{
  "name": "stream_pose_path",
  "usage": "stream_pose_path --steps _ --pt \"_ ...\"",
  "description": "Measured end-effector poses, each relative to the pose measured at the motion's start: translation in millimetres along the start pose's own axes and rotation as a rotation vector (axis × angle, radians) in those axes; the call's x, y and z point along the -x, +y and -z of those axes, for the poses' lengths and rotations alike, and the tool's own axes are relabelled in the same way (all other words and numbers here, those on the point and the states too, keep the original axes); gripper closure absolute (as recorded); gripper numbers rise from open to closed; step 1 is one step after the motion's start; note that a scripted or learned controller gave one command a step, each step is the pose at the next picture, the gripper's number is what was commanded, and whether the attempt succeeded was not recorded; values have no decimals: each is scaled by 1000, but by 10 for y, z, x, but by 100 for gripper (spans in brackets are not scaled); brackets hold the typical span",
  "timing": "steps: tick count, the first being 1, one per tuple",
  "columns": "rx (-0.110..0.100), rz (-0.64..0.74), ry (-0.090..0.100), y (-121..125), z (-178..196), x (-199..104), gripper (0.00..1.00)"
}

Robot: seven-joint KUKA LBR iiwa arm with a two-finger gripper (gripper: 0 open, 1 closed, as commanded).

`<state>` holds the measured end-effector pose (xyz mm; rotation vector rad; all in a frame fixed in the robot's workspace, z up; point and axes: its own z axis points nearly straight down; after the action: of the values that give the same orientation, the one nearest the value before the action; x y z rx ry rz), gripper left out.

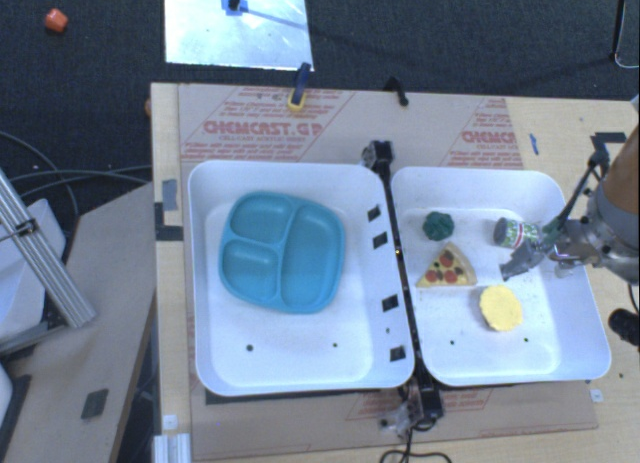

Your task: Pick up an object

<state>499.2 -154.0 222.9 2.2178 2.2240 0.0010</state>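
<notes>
The right bin (575,351) holds several toy items. A dark green lumpy piece (437,224) lies near its middle back. A pizza slice (447,268) lies just in front of it. A yellow round piece (500,308) sits further right and nearer the front. A small white and green can (510,230) lies on its side by the right of the bin. My gripper (525,251) reaches in from the right and is right beside the can, just in front of it and above the yellow piece. Whether it touches the can is unclear.
The left bin (230,351) carries a blue divided plate (282,251). A black divider (392,251) with clips runs between the bins. The grey arm (612,221) crosses the right bin's right rim. Cardboard lies under both bins.
</notes>
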Motion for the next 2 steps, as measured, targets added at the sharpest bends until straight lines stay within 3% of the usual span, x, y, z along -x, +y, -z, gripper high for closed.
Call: stream_pose_path --steps 1,2 --pt "-6 -7 -1 -154 -764 533 0" --pt "5 4 -2 495 -1407 519 0"
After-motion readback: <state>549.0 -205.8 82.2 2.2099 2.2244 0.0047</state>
